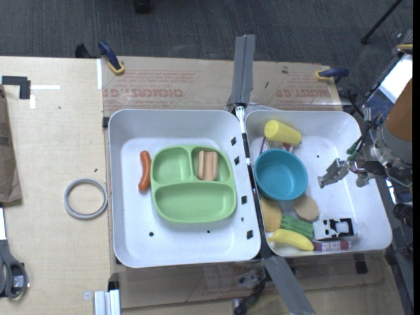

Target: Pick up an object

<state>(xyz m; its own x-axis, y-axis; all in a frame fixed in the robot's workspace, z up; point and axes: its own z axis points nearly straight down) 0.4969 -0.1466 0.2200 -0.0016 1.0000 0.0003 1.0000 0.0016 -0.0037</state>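
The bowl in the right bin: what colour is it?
Blue: the bowl, seen in the camera view.

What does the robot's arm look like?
The arm comes in from the right. Its body is grey, with an orange band above the wrist. At its tip sits the end effector, a small silvery-grey metal claw with thin fingers. Dark cables and fittings run along the wrist behind it.

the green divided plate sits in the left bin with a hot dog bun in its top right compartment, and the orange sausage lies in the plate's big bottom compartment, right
Not quite. The green divided plate is in the left bin with the hot dog bun in its top right compartment, but the orange sausage is not in the plate at all. The camera view shows it lying on the bin floor just left of the plate.
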